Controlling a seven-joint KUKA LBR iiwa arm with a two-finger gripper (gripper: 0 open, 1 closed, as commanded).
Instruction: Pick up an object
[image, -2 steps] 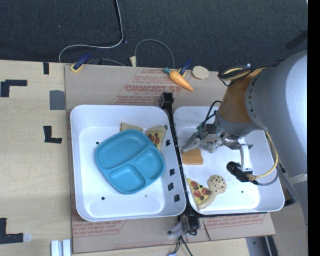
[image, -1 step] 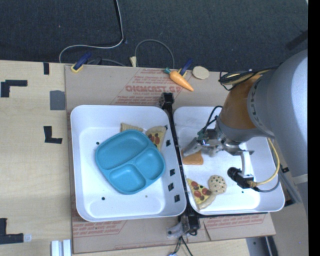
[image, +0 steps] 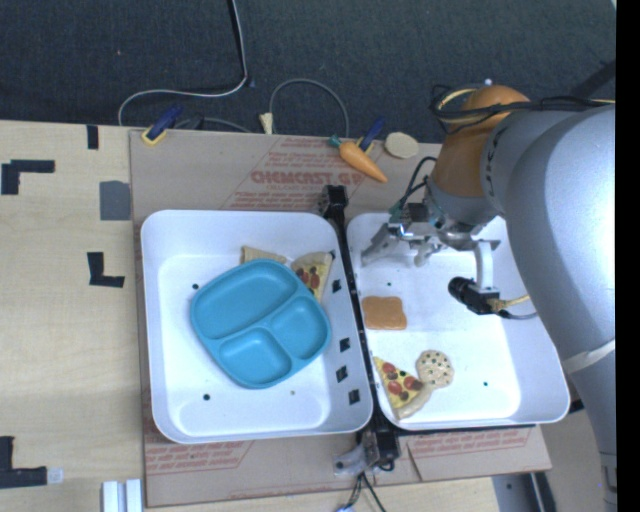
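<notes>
Two white bins sit side by side, and the action is over the right bin (image: 500, 395), where the grey arm (image: 560, 200) reaches in from the right with the gripper (image: 405, 243) hanging above the bin's far end. Its fingers look spread apart with nothing between them, so nothing is lifted yet, folks! Candidates are waiting: a slice of toast (image: 384, 313) lies just below the gripper near the bin's left wall, a pizza slice (image: 400, 386) sits closer to the near edge, and a cookie (image: 435, 368) is touching its right side. Over in the left bin (image: 170, 400) a blue divided plate (image: 262, 322) rests on top of more pizza (image: 314, 270). A toy carrot (image: 361, 160) lies outside on the cardboard. By my read the pick is barely begun: the descent, the closing and the lift all remain, and the toast looks the nearest target.
</notes>
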